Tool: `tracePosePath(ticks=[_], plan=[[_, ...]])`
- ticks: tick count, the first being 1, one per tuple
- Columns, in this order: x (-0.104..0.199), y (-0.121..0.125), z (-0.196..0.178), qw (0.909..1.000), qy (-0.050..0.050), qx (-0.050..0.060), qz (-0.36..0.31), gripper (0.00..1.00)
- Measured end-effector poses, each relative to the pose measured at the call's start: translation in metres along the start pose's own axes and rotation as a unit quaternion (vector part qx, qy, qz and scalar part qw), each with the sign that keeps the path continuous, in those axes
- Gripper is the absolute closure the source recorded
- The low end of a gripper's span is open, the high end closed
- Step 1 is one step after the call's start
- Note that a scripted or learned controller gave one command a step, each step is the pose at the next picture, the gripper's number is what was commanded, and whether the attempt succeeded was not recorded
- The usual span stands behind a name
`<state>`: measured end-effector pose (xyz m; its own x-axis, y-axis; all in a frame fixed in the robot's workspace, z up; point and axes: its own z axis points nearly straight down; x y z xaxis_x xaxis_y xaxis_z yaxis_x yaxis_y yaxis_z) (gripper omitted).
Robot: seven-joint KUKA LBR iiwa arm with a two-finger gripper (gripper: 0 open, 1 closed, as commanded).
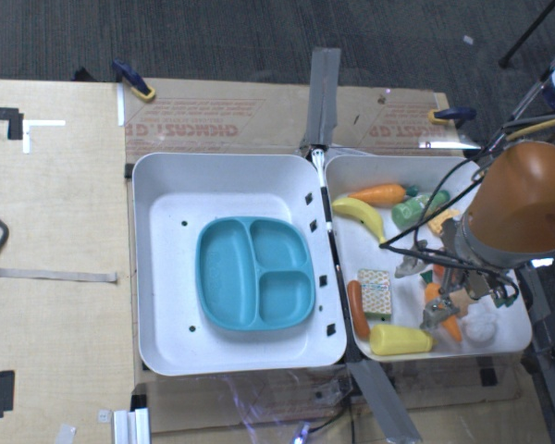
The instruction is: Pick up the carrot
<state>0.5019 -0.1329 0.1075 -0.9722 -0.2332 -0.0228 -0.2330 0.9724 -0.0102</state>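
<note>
Dark carpet lies beyond the pale wooden surface (pixel 55 340), which bears two white bins; the left bin (pixel 157 248) holds a teal divided tray (pixel 256 273); the right bin (pixel 351 169) holds a carrot (pixel 377 193) near its far edge, just behind a banana (pixel 363 215), with a green item (pixel 416 208) beside it; the tool (pixel 437 311) hangs low near the front right, well apart from that carrot, above small orange pieces (pixel 451 326); whether it is parted or closed cannot be told.

A robotics lab: clamps (pixel 134 80) pin cardboard (pixel 259 118) to a plywood bench (pixel 46 211) over dark carpet (pixel 213 17).
</note>
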Motion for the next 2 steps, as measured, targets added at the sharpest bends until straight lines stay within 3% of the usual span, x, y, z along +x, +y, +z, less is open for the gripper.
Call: tracePosePath(ticks=[1,2], plan=[[0.016,-0.034,0.008,0.9999,-0.003,0.002,-0.014,0.00],[0.003,0.001,0.014,0.9938,0.008,-0.003,0.111,0.00]])
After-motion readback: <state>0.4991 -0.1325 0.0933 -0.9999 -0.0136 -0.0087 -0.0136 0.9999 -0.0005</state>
